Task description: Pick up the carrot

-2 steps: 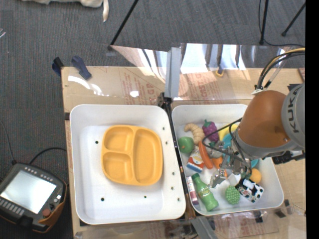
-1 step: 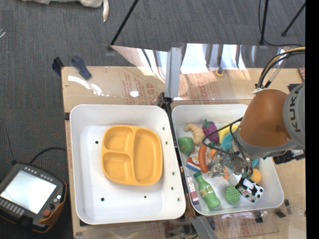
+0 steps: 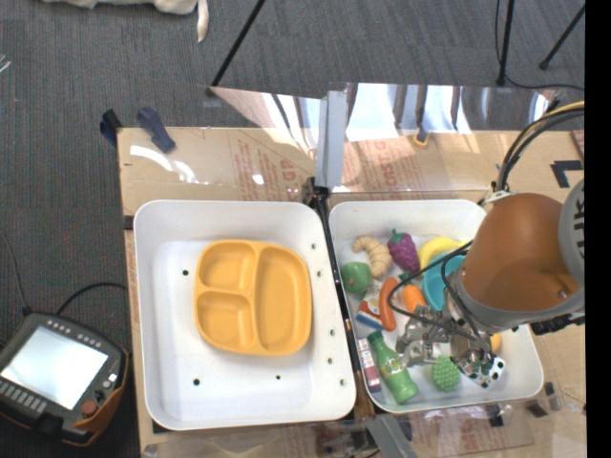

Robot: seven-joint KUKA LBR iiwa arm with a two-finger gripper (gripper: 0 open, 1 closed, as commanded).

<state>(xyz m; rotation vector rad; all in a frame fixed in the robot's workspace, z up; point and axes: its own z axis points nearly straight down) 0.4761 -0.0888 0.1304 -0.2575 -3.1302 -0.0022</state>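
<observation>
Arm [image 3: 520,256] over right bin [image 3: 530,375]; gripper [image 3: 434,337] low just right of carrot [image 3: 387,297], finger state unclear. Bottle [image 3: 393,367] below carrot.

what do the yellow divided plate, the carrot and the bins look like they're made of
Yellow divided plate: apparently moulded plastic, with even colour, a soft sheen and rounded compartment edges.
Carrot: likely toy plastic or rubber, with flat, uniform orange-red colour among other toy foods; too small to be sure.
Bins: smooth white plastic by the look, with rounded corners, a glossy glare and small holes in the left bin's floor.
</observation>
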